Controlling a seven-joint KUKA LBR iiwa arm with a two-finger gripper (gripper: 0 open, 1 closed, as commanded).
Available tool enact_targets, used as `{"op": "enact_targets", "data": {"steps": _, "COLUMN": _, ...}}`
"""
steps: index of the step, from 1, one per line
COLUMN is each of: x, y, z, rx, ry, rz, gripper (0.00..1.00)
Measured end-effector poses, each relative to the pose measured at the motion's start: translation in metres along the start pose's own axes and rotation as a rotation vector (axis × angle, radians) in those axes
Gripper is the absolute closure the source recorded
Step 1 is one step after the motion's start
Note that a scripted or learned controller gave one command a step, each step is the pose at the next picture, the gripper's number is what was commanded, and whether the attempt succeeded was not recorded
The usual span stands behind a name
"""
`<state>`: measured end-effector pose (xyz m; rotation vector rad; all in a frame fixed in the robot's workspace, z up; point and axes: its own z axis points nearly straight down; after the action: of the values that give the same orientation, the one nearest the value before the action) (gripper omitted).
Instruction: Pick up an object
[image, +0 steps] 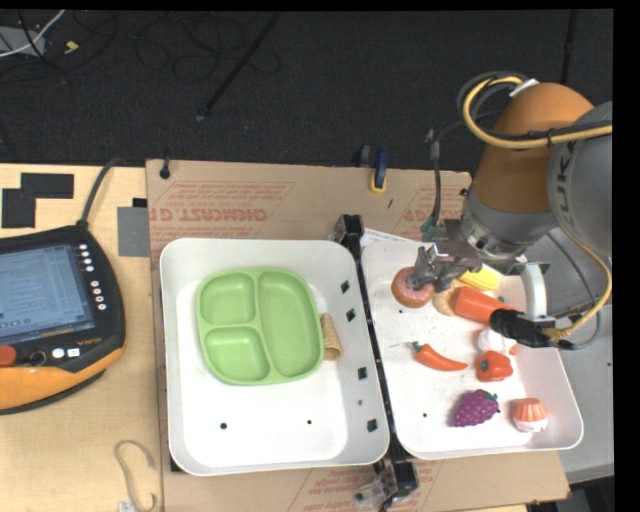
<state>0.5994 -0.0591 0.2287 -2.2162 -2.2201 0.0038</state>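
Observation:
My gripper (436, 268) hangs low over the back left part of the right bin (560, 440). It is right above and partly in front of a pink donut (408, 290). Just to its right lie an orange carrot (478, 304) and a yellow piece (484, 278), partly hidden by the wrist. Further forward in the same bin are a red chili pepper (438, 357), a small red tomato (493, 367), a purple grape bunch (474, 408) and a pink-orange piece (527, 412).
The left bin (190, 420) holds a green divided plate (258, 325) with a tan roll (331, 337) at its right edge. A black divider (362, 330) runs between the bins. A teach pendant (50, 310) lies on the bench at the far left.

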Motion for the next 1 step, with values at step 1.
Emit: {"op": "enact_targets", "data": {"steps": 1, "x": 0.0491, "y": -0.0173, "z": -0.0064, "rx": 0.0, "ry": 0.001, "rz": -0.001, "gripper": 1.0}}
